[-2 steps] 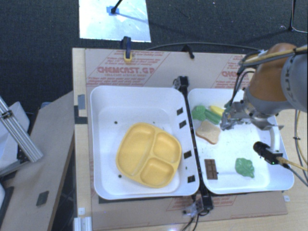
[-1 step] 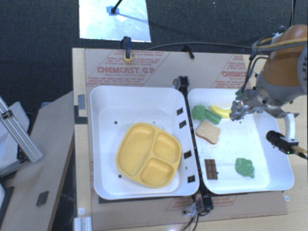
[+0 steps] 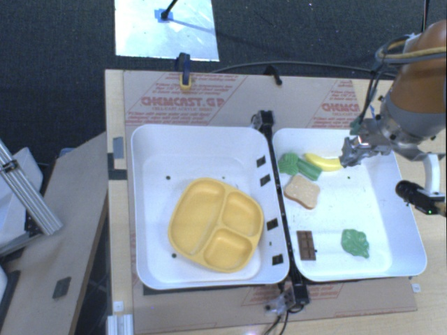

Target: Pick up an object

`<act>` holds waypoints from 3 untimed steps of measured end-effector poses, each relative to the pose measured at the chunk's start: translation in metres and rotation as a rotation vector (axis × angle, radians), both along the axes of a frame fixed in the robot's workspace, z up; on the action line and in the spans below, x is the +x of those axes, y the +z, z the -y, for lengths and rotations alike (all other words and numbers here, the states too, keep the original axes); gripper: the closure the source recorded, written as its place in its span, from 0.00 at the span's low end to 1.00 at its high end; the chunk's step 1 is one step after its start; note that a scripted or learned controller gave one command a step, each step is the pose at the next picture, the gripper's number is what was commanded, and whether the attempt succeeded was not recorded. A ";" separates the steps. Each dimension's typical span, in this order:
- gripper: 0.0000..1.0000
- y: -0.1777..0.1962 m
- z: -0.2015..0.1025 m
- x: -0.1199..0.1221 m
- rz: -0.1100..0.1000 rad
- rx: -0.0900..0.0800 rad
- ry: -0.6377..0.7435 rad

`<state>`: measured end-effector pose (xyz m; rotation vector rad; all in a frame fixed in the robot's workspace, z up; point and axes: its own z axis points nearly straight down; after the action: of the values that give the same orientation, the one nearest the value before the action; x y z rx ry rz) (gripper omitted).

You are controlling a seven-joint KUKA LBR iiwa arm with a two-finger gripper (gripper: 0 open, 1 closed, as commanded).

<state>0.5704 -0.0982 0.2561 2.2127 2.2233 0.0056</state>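
Gripper point(image 3: 351, 152) hangs at the upper right of the frame, over the right bin point(image 3: 398, 208), just beside the banana point(image 3: 323, 162); whether it is spread or pinched I cannot tell. Nothing looks lifted, so I'd judge this the approach. Bread slice point(image 3: 302, 191), chocolate bar point(image 3: 306, 245) and green lettuce point(image 3: 355, 243) lie lower down. Next comes settling onto the banana.

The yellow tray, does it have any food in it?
Empty. The yellow tray shows three bare compartments, with nothing in them.
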 end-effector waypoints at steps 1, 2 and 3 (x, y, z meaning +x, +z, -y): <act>1.00 -0.009 -0.054 -0.022 -0.006 0.002 0.003; 1.00 -0.021 -0.103 -0.026 -0.005 0.002 0.004; 1.00 -0.032 -0.154 -0.032 -0.005 0.002 0.004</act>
<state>0.5385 0.0557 0.2243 2.2119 2.2318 0.0023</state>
